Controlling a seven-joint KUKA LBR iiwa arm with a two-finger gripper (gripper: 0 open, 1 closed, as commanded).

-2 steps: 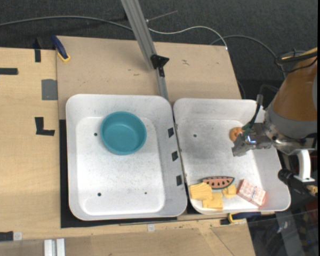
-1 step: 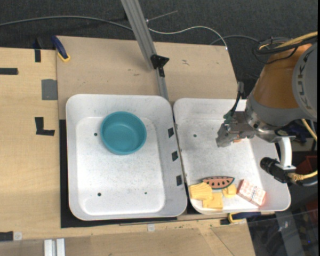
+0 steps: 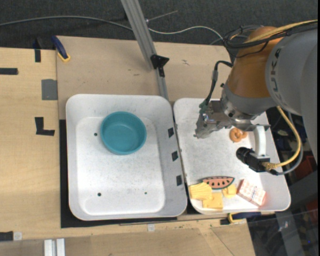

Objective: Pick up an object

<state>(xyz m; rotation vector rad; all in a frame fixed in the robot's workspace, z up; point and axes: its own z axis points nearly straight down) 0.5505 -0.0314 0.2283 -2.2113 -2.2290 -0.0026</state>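
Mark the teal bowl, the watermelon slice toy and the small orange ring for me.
teal bowl [image 3: 123, 133]: camera view, on the middle of its inside floor.
watermelon slice toy [image 3: 218, 182]: camera view, on its red flesh at mid-length.
small orange ring [image 3: 236, 135]: camera view, on the ring's visible body.

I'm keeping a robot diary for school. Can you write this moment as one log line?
arm: over right bin | gripper: nothing seen held | right bin: orange ring, watermelon slice, yellow pieces, pink box | left bin: teal bowl
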